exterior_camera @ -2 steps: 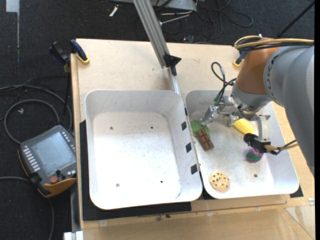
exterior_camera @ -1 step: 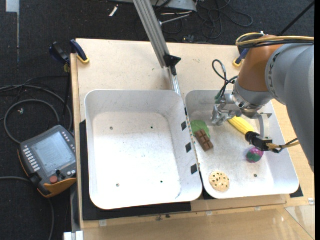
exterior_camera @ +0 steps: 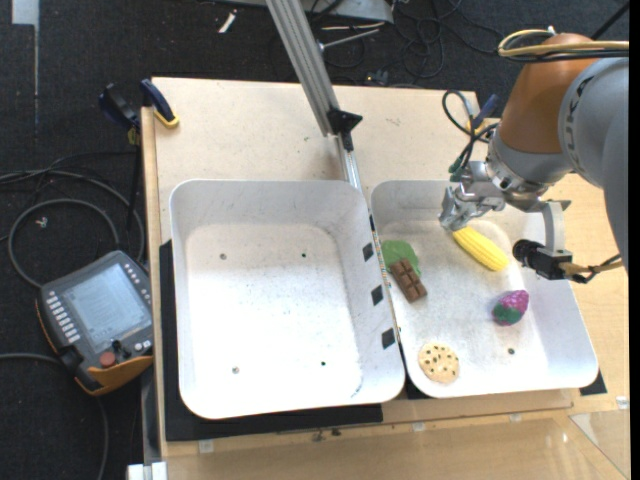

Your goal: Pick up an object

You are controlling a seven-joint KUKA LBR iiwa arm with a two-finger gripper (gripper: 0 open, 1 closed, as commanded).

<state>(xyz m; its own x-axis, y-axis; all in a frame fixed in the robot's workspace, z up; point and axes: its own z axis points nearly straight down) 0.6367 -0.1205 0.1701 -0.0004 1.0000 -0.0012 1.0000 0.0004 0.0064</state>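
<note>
From my station I see the surface [exterior_camera: 250, 128] carrying two shallow white bins side by side. The left bin [exterior_camera: 265, 298] sits wide and bare-floored; the right bin [exterior_camera: 560, 348] holds all the small items. The arm [exterior_camera: 560, 98] comes in from the right, its orange band above the wrist, and bends down over the right bin's far end. The pincer [exterior_camera: 463, 211] hangs at the upper end of a yellow corn cob [exterior_camera: 482, 248], right at it or touching; I cannot tell whether the fingers are apart or together, and nothing I see proves a grip. The cob lies at a slant on the bin floor. To its left lies a green piece [exterior_camera: 396, 254] with a brown chocolate bar [exterior_camera: 407, 279] over its lower edge. A purple-and-green fruit [exterior_camera: 510, 307] rests nearer the right wall, and a cookie [exterior_camera: 438, 362] lies by the near rim.
</note>
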